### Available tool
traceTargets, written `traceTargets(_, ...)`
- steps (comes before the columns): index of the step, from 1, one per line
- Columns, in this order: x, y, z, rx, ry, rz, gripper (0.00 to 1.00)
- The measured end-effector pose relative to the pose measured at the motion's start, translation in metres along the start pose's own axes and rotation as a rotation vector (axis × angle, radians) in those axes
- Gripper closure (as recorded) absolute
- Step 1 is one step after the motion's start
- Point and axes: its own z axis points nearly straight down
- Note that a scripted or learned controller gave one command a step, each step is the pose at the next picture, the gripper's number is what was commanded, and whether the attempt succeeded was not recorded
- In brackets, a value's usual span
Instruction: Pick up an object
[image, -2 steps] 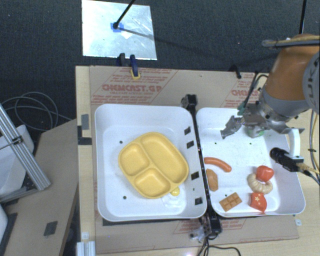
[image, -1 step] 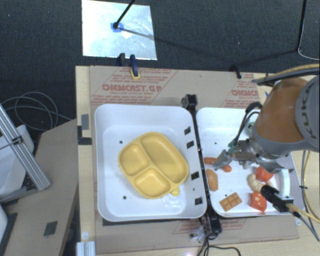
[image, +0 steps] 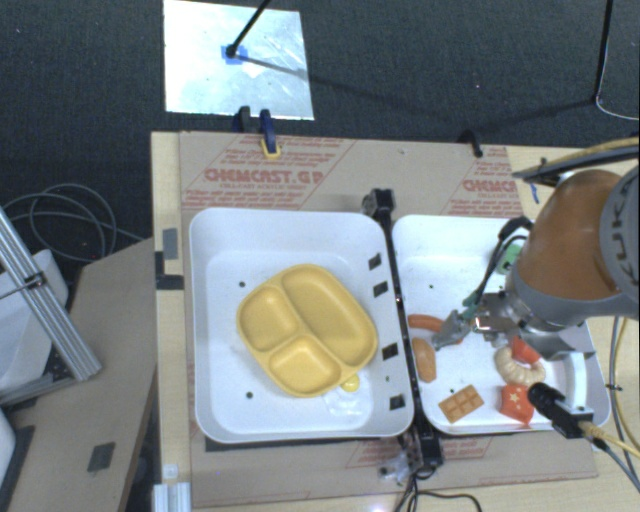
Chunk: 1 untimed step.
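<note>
The grey KUKA arm w/ the orange band (image: 575, 240) comes in from the right edge of the frame and hangs over the right-hand shallow white plastic bin (image: 440, 250), wrist tipped down toward the bin's lower centre. Its gripper (image: 455, 330) sits low, just above the floor, beside the small orange-red sausage-shaped toy (image: 425, 322); that looks like the likely target, as it lies apart from the other pieces w/ room around it. The jaws appear spread, nothing between them, though the detail is small.

Other candidates in the same bin, lower part of the frame: an orange-brown oval bread-like toy (image: 425, 361) near the divider, a flat tan waffle-patterned cracker (image: 461, 403), a red strawberry-like piece (image: 515, 400) and a pale ring-shaped doughnut toy (image: 522, 371), the last two partly tucked under the wrist, so harder to reach cleanly.

The left-hand white bin (image: 230, 250) holds a yellow three-compartment plastic plate (image: 305, 328), centre-left of frame, w/ a small yellow bit (image: 350, 382) at its lower rim. Both bins rest on a cardboard-covered counter (image: 300, 170), side by side, probably so things can pass from one to the other.

Judgement: approach stage, grasp not yet made.
</note>
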Motion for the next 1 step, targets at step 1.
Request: traceTargets(1, 0.0796, 0.0008, -0.0002, -0.003, 0.002, -0.011, 0.0)
